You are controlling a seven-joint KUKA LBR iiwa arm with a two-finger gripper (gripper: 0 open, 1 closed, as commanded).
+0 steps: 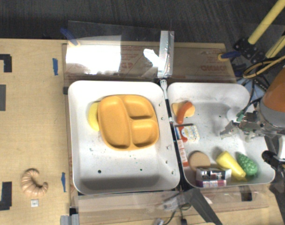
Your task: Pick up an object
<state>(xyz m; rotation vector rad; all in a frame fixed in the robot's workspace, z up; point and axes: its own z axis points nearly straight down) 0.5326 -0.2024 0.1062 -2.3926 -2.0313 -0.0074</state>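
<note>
Bench [29,125]: tan surface bearing two white bins side by side.

Left bin [81,163]: holds an orange divided tray [128,121], upside unclear, lying toward the far half. A yellow item [92,116] peeks out from under the tray's left edge, touching it.

Right bin [212,95]: holds several small things. Orange-and-white piece [183,110] near the far left corner. Small printed packet [190,133] just below it. Round brown piece [199,160] near the front left. Yellow piece [230,165] beside a green knobbly piece [248,165], the two touching, at front right. Dark-ended box [212,175] along the front wall, touching the brown piece.

Hand [234,128]: over the right bin's right half, above bare floor, apart from all the things there. Nothing is seen between its fingers; whether they are spread or closed cannot be told.

Off the bins: a pale curled item [34,182] on the bench, well left of the left bin.
</note>
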